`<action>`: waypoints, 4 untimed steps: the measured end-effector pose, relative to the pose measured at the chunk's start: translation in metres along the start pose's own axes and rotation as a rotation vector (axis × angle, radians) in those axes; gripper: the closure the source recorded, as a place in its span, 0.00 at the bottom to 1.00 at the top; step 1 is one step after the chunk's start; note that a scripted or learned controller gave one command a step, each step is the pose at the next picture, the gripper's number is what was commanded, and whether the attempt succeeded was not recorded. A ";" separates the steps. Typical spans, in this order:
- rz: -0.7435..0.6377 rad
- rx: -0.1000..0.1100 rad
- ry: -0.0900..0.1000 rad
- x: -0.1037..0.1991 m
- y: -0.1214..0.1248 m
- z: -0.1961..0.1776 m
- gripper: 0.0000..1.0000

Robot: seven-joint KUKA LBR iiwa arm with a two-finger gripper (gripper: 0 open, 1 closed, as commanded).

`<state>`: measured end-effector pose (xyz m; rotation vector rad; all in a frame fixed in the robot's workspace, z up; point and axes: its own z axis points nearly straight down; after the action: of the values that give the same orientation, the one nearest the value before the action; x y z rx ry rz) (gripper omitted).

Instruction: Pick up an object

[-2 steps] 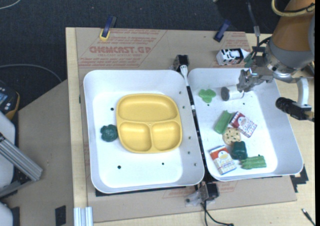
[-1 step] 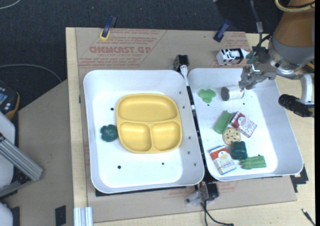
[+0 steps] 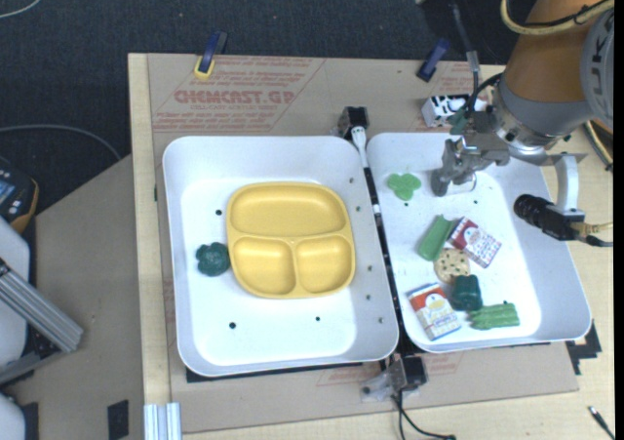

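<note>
- You see the gripper (image 3: 447,178) low over the right bin (image 3: 556,277), far end, just beside a green leaf-shaped piece (image 3: 403,184).
- Whether the fingers are open or shut, you cannot tell.
- Other objects lie clustered nearer you: a cookie (image 3: 450,263) and a green block (image 3: 435,238).

Two white bins on counter, arm in from right.
Left bin (image 3: 185,262): yellow tray (image 3: 290,238), dark green piece (image 3: 212,259) beside it. Right bin (image 3: 556,282): tool (image 3: 450,177) low near light green piece (image 3: 403,184); green block (image 3: 435,237), cookie (image 3: 450,263), two packets, green items clustered below.
</note>
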<state>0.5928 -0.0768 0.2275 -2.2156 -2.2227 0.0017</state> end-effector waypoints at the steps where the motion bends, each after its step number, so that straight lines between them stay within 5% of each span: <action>1: -0.003 0.000 0.002 0.061 -0.009 -0.006 1.00; 3: -0.002 0.001 -0.001 0.160 -0.013 0.012 1.00; 4: 0.002 0.001 -0.001 0.168 -0.017 0.013 1.00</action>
<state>0.5750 0.0913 0.2148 -2.2177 -2.2204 0.0039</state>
